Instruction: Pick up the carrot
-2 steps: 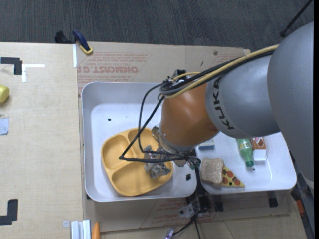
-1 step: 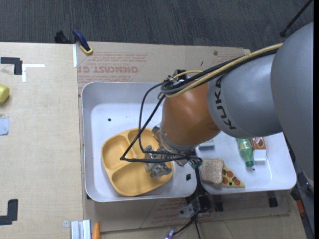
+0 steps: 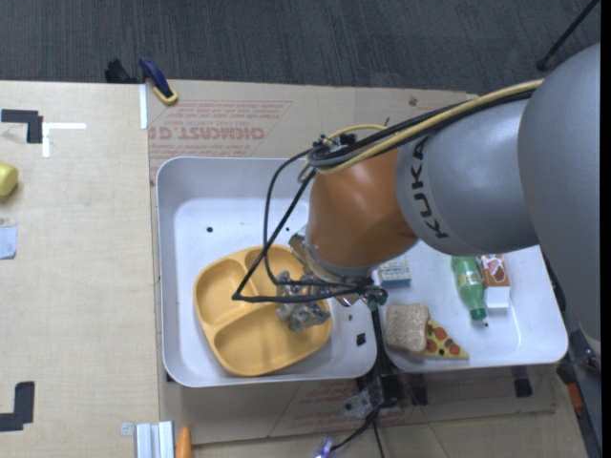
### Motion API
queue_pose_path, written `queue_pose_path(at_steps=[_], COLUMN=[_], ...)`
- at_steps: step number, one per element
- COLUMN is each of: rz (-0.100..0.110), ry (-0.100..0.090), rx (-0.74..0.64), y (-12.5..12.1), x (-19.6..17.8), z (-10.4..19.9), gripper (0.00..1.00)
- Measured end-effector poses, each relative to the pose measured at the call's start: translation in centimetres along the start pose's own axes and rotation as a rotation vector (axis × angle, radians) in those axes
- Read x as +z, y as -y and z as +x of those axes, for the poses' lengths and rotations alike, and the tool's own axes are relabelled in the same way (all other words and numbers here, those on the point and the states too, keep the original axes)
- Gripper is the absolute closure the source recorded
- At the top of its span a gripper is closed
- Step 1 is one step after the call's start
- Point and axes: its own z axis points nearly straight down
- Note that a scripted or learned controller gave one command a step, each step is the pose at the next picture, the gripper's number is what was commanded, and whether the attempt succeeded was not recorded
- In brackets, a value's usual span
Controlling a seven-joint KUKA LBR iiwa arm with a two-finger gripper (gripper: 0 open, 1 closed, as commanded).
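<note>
Yellow divided plate (image 3: 229, 337) lies under the jaws, whose opening cannot be told.

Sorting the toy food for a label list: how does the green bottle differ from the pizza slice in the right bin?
The green bottle is green with a white cap; the pizza slice is orange-yellow with red spots. The green bottle is a rounded cylinder lying on its side, while the pizza slice is a flat wedge. The green bottle lies farther back, the pizza slice by the front wall. Both rest in the right bin.
</note>
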Motion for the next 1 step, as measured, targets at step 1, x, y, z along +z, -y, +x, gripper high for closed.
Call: queue_pose_path(at_steps=[1], rz=[0.002], ry=[0.001], rx=[0.707], y=[-2.8], x=[-7.38], z=[-1.91], gripper=[1.0])
